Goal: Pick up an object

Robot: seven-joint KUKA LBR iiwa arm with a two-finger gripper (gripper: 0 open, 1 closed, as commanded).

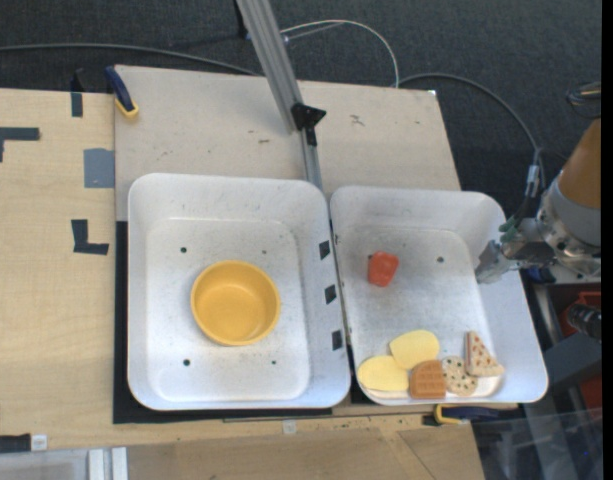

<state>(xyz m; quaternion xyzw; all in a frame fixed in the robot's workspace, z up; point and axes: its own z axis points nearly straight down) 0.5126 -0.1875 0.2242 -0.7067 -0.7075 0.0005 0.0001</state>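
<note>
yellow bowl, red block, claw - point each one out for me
round yellow plastic bowl (235, 302): camera view, on its inner floor
small red block (383, 269): camera view, on its top face
claw (492, 261): camera view, at its tips over the right bin's rim

A yellow bowl (235, 301) sits in the left bin (146, 268); an orange block (383, 269) lies mid-right bin (486, 218); the tool (498, 258) hovers at the right rim.
</note>
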